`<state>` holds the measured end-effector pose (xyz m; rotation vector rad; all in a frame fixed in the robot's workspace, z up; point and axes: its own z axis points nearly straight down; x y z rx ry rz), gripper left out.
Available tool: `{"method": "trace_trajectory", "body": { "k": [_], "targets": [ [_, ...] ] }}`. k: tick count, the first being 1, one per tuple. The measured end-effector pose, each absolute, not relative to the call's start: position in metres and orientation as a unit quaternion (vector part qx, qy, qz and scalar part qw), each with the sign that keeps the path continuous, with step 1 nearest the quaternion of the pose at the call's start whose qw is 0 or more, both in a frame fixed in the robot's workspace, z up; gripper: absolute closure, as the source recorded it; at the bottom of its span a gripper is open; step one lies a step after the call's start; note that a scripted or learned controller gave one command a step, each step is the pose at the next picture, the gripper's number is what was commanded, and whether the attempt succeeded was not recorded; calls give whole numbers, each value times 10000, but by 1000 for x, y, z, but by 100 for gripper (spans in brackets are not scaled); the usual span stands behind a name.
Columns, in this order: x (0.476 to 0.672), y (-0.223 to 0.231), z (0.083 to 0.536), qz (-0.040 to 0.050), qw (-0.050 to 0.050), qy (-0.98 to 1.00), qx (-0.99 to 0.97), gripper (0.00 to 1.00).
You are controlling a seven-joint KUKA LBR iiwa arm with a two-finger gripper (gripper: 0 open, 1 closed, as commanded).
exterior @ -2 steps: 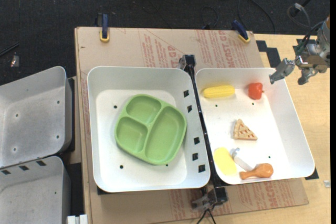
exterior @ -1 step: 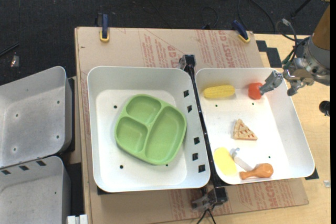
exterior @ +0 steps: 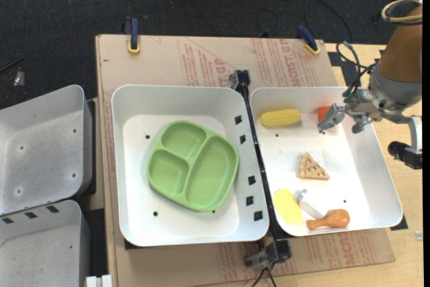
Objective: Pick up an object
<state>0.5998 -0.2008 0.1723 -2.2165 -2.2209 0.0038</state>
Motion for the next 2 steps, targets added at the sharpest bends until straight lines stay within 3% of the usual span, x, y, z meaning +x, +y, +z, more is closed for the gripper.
{"method": "trace_trajectory", "body": {
  "k": [1, 2],
  "targets": [
    [599, -203, 129, 11, 12, -7069, -7073, 0],
    [601, -203, 142, -1, -10, -7073, -7069, 100]
  ]
}}
